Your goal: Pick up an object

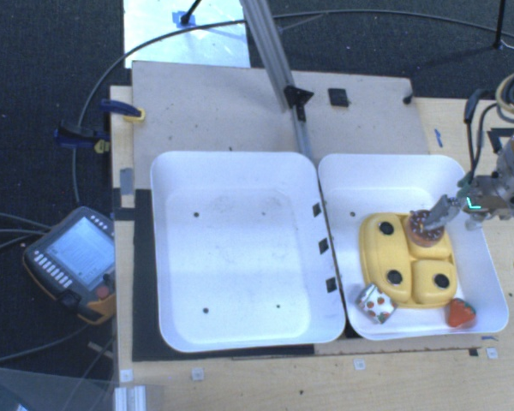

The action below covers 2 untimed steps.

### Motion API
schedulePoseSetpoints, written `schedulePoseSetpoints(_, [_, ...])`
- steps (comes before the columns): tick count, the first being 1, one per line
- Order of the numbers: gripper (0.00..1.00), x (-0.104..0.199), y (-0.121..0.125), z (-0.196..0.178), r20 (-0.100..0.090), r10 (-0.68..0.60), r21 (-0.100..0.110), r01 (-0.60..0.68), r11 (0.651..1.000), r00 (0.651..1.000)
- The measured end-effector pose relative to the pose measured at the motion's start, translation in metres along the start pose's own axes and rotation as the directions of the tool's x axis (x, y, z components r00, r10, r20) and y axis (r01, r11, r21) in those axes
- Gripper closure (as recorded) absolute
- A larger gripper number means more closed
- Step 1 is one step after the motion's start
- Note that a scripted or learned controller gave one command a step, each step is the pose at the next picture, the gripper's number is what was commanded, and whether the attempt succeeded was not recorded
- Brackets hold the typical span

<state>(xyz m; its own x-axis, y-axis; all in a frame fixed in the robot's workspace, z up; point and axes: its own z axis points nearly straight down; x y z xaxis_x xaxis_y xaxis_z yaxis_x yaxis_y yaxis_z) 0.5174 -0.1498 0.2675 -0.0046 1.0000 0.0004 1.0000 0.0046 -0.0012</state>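
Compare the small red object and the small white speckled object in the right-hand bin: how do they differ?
Colour: the small red object is plain red-orange, while the small white speckled object is white with dark and reddish spots. Shape: the red one looks rounded; the speckled one looks blocky, like a cube. Place: the red one lies at the bin's near right corner, the speckled one by the yellow compartment tray's near left corner. Both rest on the right white bin's floor.

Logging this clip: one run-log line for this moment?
gripper: over yellow tray, right bin | grasp: unclear | also there: strawberry, spotted cube
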Motion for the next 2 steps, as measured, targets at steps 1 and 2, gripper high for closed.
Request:
schedulePoseSetpoints(1, [0.00,0.000,0.001,-0.001,0.001,0.000,-0.003,0.000,1.000,1.000])
schedulePoseSetpoints(2, [0.00,-0.003,0.000,0.060,0.000,0.003,-0.001,-0.003,1.000,1.000])
